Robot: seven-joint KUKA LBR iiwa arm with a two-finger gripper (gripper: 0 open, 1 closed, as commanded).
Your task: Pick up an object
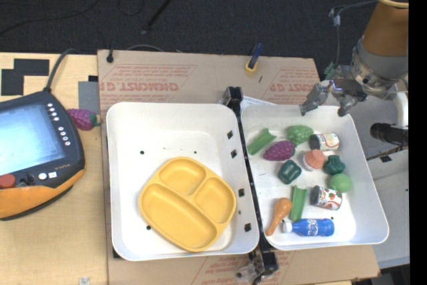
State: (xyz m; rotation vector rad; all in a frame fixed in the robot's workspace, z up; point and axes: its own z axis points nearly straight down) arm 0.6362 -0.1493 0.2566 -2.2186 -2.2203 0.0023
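Note:
My gripper [331, 101] hangs open above the far right corner of the right bin [373, 210], with nothing between its fingers. Below it in that bin lie several toy foods: a green pod [260, 140], a purple grape bunch [279, 150], a green leafy piece [300, 133], a small can [325, 141], a dark green pepper [289, 171], a pink piece [313, 159], a green ball [339, 182], a second can [326, 197], a drumstick [278, 214] and a blue bottle [311, 227].
The left bin [133, 123] holds a yellow divided plate [187, 203]. A control pendant [37, 150] lies on the bench at the left, with a purple toy [83, 119] beside it. A blue and yellow clamp [253, 61] sits on the cardboard behind the bins.

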